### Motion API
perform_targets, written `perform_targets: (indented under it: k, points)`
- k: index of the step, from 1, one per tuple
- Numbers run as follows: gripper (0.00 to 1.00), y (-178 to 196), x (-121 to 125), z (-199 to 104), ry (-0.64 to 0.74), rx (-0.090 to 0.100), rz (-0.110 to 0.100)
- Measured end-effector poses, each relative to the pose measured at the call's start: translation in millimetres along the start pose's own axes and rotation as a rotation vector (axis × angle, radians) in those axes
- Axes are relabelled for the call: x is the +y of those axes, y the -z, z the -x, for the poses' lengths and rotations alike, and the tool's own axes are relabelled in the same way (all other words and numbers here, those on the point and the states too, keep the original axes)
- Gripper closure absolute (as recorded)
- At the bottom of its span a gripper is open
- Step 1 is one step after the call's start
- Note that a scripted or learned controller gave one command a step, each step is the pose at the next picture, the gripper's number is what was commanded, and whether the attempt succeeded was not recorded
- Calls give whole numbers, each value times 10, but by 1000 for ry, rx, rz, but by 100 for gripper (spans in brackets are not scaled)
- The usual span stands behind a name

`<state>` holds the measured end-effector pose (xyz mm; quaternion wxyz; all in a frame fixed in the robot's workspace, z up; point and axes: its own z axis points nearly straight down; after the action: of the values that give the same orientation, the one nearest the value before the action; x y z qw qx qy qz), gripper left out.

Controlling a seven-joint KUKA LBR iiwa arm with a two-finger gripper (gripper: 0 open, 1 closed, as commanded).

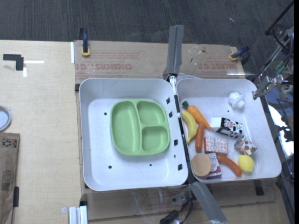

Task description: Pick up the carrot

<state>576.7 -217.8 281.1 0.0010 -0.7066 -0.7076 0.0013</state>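
The carrot (pixel 198 116), orange with a green top, lies in the right bin (pixel 212 91) near its left wall, slanting from upper left to lower right. A yellow banana (pixel 189 125) lies against its left side. An orange sausage-shaped piece (pixel 200 137) lies just below the carrot's tip, pointing down.
Also in the right bin are a black-and-white carton (pixel 230 126), a red box (pixel 216 145), a round tan bun (pixel 202 164), a second orange piece (pixel 229 165), a lemon (pixel 245 163) and a white lump (pixel 236 100). The left bin (pixel 88 139) holds a green divided plate (pixel 139 126).
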Motion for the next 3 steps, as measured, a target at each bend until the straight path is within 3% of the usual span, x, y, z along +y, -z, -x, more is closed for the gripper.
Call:
perform_targets:
  k: [1, 2, 3]
  points:
    - [0, -1141, 352, -503, 355, 0, 2]
    - [0, -1806, 325, -1155, 644, -1, 3]
    - [100, -1709, 330, -1138, 638, -2, 5]
